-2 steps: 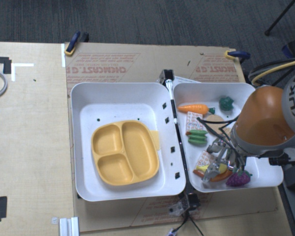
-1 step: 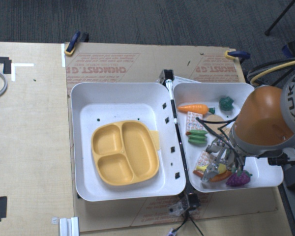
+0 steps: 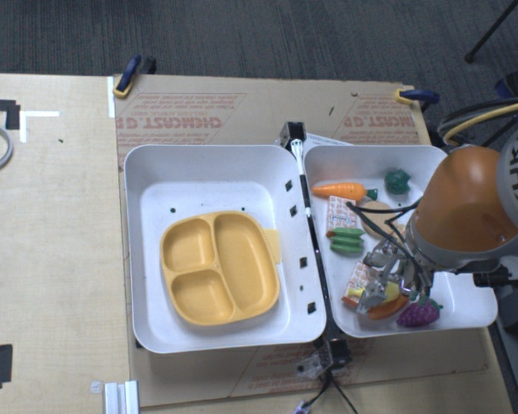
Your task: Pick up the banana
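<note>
My gripper [image 3: 390, 270] is low in the right bin [image 3: 466, 313], over a cluster of toy food near the bin's front edge. A small yellow shape [image 3: 369, 294], seemingly the banana, peeks out just below and left of the gripper, mostly hidden by it. The yellow shape lies against a red-orange piece [image 3: 385, 310]. The arm's orange band [image 3: 466, 210] covers the right part of the bin.
In the right bin lie a carrot [image 3: 338, 191], a green broccoli-like piece [image 3: 398, 180], green pea pods [image 3: 346, 241], a printed packet [image 3: 341, 212] and purple grapes [image 3: 418, 314]. The left bin [image 3: 147, 231] holds a yellow divided plate [image 3: 218, 267].
</note>
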`<state>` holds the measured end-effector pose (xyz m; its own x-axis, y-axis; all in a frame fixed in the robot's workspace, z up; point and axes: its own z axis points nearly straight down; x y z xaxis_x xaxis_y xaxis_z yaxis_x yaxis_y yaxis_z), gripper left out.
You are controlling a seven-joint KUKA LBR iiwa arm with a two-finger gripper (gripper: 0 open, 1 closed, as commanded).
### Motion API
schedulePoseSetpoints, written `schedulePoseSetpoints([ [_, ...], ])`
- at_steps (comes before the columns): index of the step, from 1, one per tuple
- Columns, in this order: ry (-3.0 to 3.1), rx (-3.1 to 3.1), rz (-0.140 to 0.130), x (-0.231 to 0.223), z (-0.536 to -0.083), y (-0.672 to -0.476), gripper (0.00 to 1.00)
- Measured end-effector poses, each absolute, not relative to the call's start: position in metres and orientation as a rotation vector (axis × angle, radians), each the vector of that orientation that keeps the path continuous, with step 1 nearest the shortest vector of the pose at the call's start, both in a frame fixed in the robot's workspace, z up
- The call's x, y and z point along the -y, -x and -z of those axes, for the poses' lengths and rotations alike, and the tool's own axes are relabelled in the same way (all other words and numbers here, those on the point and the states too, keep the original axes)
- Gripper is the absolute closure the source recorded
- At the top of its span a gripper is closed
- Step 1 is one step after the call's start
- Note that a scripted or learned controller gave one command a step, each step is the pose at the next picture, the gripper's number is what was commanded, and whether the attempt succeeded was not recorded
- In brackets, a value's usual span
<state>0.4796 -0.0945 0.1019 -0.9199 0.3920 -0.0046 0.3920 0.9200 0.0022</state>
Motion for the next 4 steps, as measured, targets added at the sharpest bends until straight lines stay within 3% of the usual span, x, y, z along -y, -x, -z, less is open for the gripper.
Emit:
schedulePoseSetpoints([
  [1,-0.630,-3.069,-0.003,0.095,-0.112,-0.481,1.00],
  [2,-0.227,-3.131,0.000,0.107,-0.128,-0.505,1.00],
  [3,-0.360,-3.118,-0.001,0.009,-0.192,-0.524,1.00],
  [4,-0.360,-3.118,-0.001,0.009,-0.192,-0.524,0.00],
])
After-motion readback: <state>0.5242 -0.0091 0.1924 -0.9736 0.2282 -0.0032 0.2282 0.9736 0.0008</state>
